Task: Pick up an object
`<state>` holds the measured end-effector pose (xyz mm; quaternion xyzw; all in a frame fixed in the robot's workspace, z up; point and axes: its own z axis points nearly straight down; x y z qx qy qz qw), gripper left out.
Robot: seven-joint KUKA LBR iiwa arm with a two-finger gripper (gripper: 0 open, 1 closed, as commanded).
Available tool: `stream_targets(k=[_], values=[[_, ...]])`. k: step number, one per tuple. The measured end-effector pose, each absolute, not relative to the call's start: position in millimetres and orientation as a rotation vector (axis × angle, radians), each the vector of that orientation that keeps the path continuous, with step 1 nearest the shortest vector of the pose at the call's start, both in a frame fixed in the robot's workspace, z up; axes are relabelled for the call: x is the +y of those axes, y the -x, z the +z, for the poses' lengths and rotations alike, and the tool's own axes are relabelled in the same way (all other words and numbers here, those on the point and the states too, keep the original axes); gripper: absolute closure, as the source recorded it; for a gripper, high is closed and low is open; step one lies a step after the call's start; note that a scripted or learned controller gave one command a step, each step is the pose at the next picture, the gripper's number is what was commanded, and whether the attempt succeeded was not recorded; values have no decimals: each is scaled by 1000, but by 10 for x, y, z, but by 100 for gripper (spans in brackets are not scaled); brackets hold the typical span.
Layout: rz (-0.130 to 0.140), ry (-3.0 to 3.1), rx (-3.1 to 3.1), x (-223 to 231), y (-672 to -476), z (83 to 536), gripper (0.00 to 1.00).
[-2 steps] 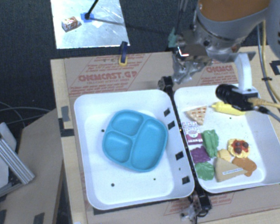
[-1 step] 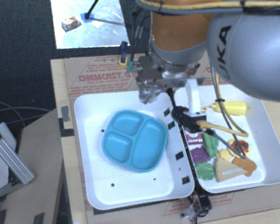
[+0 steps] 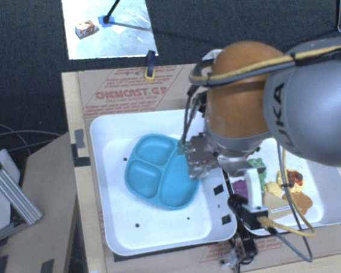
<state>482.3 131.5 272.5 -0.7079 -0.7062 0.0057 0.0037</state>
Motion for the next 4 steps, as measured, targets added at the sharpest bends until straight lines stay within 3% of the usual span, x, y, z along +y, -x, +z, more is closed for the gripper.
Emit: stream_targets(k=[1,2,4], values=[[-3,2217,-2227,1339,-4872,2888,100],[5,2212,-2226,1767,-4855,2330,100],[-5,2215,-2226,1745,-4877,2570,100]])
